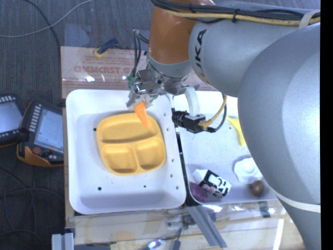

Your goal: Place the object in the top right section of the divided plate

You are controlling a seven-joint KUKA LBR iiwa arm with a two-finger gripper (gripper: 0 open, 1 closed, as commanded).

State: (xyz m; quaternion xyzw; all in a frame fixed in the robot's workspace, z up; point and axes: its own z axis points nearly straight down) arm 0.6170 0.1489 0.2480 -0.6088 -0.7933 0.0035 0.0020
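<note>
On the floor left of the left bin [75, 155] lies a teach pendant [41, 134] with a lit screen. In that bin sits the yellow divided plate [130, 142], one long section across its far side and two smaller ones on its near side. Over the plate's far right corner hangs an orange carrot-like object [141, 113], its long axis slanting from upper left to lower right, the narrow end pointing down-right toward the plate's rim. The gripper [139, 97] sits just above it; the object's upper end appears pinched between the fingers. Right of the plate, across the bin divider, the right bin [208, 150] holds a yellow strip [238, 129], a purple item [197, 191] under a black-and-white one [215, 183], a white lump [244, 168] and a brown ball [256, 188]
</note>
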